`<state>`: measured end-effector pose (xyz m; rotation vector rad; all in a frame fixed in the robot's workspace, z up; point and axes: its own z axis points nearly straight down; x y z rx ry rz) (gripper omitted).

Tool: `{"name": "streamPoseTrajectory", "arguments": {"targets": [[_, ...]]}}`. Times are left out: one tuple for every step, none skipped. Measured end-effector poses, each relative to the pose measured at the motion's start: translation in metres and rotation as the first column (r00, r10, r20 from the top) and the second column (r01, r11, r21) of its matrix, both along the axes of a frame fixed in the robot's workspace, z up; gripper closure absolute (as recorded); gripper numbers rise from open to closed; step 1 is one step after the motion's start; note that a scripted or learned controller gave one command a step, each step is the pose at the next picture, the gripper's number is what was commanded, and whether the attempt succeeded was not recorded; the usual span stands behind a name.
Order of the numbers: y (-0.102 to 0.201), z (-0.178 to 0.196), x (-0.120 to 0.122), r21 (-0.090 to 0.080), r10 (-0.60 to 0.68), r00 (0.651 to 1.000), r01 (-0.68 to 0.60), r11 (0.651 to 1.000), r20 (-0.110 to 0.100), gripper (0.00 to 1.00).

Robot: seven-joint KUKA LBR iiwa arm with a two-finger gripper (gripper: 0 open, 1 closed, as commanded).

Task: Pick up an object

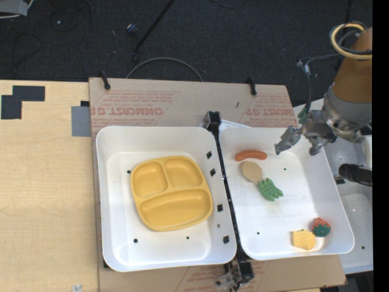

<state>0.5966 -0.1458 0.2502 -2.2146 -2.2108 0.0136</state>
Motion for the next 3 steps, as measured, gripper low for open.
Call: {"name": "streamPoseTrajectory", "arguments": {"targets": [[0.000, 0.007, 0.002, -0.002, 0.002, 1.000, -0.002, 1.000, 0.012, 0.00], [0.001, -0.055, 0.008, -0.001, 0.002, 1.000, -0.001, 1.000, 0.006, 0.00], [0.005, -0.114, -0.002, 0.000, 0.001, 1.000, -0.001, 1.000, 0.005, 0.00]]}}
